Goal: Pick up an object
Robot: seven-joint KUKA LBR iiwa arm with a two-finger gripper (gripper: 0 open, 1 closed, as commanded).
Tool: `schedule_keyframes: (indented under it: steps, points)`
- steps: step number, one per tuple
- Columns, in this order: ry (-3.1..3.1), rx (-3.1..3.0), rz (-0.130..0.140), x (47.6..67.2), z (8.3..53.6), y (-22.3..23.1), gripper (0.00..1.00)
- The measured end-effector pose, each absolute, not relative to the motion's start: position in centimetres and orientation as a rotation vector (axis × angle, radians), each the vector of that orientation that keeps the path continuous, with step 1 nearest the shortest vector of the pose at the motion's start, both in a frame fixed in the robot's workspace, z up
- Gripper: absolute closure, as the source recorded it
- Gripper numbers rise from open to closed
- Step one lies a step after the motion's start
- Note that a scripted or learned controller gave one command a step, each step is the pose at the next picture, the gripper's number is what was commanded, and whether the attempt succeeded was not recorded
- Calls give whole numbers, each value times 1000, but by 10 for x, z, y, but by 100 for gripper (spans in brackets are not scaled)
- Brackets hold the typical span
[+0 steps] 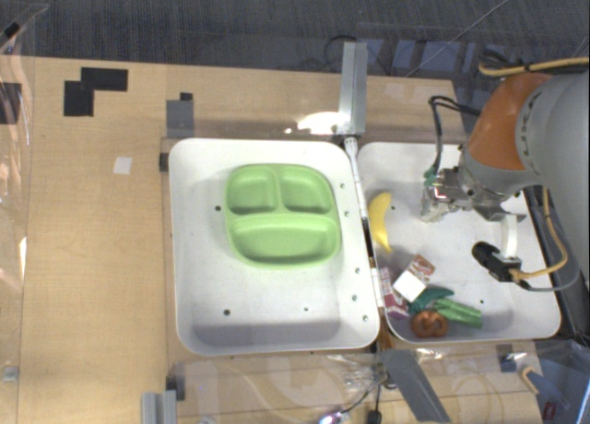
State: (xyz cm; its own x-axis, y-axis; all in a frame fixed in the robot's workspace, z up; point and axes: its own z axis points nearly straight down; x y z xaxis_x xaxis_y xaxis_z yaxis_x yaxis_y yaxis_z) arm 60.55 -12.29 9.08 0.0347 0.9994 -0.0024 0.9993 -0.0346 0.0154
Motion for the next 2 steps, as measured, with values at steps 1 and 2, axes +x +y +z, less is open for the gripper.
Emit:
schedule_keyframes:
  steps: [1,2]
  points:
    - [1649,2668,12,661,89,-94,100]
    - [1649,2668,10,660,88,-95,0]
